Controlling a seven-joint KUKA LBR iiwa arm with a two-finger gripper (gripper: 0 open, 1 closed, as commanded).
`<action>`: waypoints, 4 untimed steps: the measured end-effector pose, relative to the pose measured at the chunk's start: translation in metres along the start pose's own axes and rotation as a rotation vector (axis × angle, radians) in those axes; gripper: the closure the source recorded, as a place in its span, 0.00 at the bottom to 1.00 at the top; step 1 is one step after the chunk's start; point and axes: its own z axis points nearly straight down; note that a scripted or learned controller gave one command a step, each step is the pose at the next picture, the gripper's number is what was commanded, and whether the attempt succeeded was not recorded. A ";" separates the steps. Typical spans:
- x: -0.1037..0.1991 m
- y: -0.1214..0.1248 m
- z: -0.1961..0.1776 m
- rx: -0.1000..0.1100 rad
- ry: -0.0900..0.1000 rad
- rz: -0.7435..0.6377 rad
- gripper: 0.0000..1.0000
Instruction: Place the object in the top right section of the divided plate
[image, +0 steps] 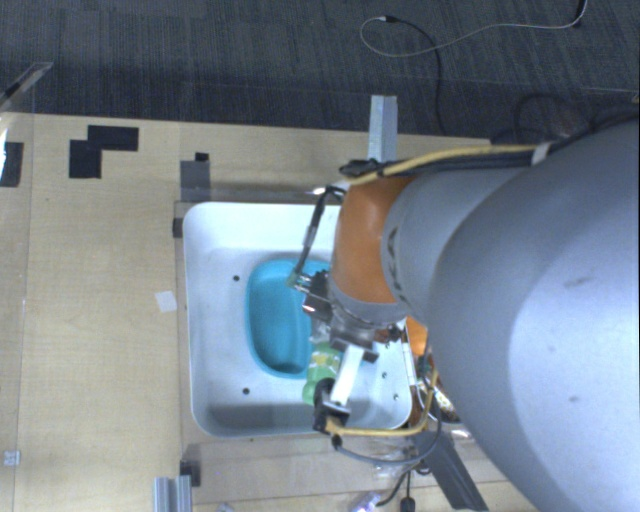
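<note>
Arm (520, 300) comes in from the right and covers most of the right half of the view. Its orange band (365, 240) sits above the far-right part of the white bin (215, 300). Gripper (335, 340) hangs low over the bin, approx. mid-bin, at the right edge of the blue plate (278, 320). Wrist hardware hides it from above, so can't tell how far open it is or whether it has hold of anything. The plate lies flat on the bin floor, left of centre. Only its left portion shows as one smooth blue hollow, and the rest is under the wrist, so its dividers and top right section can't be made out. Green object (320, 372) shows just near-right of the plate's near end, directly below the gripper and partly covered by it. It looks to be at or over the plate rim, but can't tell if it rests on the plate, on the bin floor, or is lifted. A small orange patch (417, 338) shows to the right of the wrist, too hidden to identify. The bin sits on a pale wood bench (90, 330), with a grey post (383, 125) upright at its far side. Black marks (100, 148) lie on the bench far-left, well apart from the bin. A thin cable (430, 45) loops on the dark floor beyond the bench.
</note>
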 end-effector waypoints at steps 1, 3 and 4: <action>-0.030 0.013 -0.017 -0.002 0.000 0.214 1.00; -0.017 0.007 -0.017 -0.001 0.000 0.164 0.00; -0.059 0.030 -0.009 -0.001 0.001 0.084 0.00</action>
